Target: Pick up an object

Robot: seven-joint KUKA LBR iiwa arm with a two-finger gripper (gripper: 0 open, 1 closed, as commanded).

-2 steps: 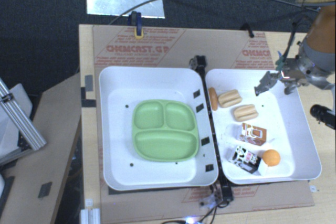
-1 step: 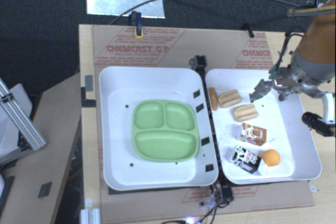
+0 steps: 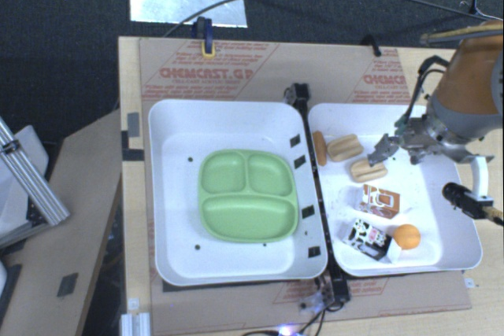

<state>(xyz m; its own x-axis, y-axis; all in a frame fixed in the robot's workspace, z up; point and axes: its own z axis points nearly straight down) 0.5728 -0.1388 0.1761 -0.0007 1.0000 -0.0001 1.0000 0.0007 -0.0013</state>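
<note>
- Step: approach phase, nothing lifted. Grey two-finger gripper (image 3: 381,153) hangs over the right shallow white bin (image 3: 453,256), fingers spread open, tips just above or touching the tan wedge-shaped bread piece (image 3: 368,168); can't tell if there's contact.
- Nothing sits between the fingers.
- Other candidates in the same bin: tan rounded bread slice (image 3: 344,147), slim brown sausage-shaped piece (image 3: 319,148) by the left wall, small brown-and-white carton (image 3: 379,201), black-and-white cow-print carton (image 3: 368,238), orange ball (image 3: 406,236) touching that carton.
- Left white bin (image 3: 169,169) holds a pale green three-compartment plate (image 3: 248,195).
- Next move, my read: drop to straddle the wedge, close, lift straight. Neighbouring slice is near, so a finger could clip it.
- Writing: the brown board (image 3: 228,67) under the bins reads "CHEMCAST GP", repeated. Carton print too small to read.
</note>
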